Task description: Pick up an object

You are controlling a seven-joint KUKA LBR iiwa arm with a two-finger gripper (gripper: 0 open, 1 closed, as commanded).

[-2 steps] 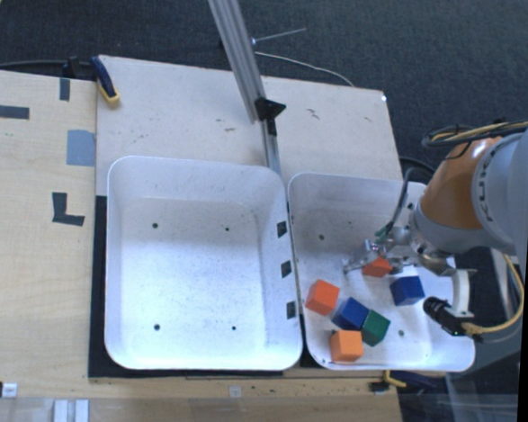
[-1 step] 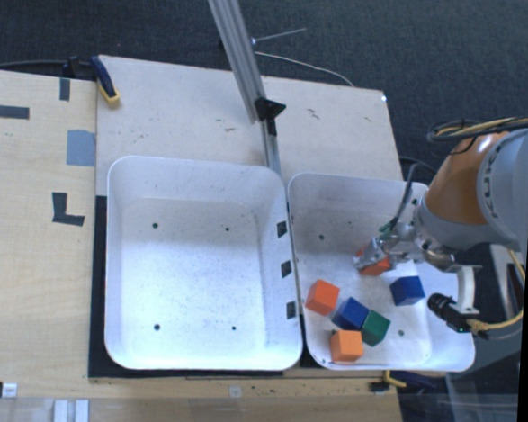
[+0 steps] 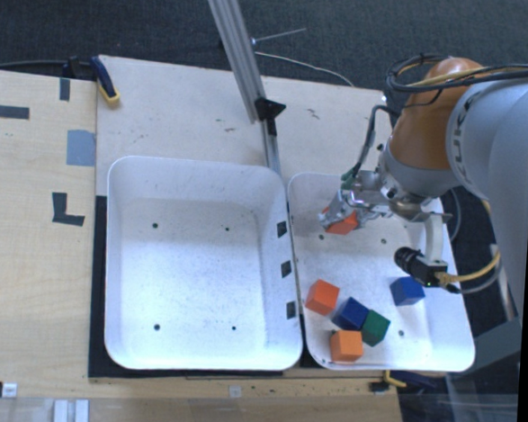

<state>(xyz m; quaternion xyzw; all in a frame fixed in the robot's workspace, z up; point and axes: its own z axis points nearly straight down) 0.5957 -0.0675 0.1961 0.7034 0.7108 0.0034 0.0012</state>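
Note:
My gripper (image 3: 340, 214) hangs over the back part of the right bin (image 3: 444, 349), reaching in from the right. A small orange-red block (image 3: 341, 225) sits between its fingertips, and the fingers are closed on it. Lower in the same bin lie an orange cube (image 3: 323, 297), a dark blue cube (image 3: 352, 313), a green cube (image 3: 376, 328), another orange cube (image 3: 347, 345) and a blue cube (image 3: 407, 290) off to the right.
The left bin (image 3: 118, 240) stands beside the right one, sharing a middle wall with black clips. A metal rail (image 3: 243, 60) slants down from the top toward the bins' junction. The arm's grey body and cables cover the right bin's far right.

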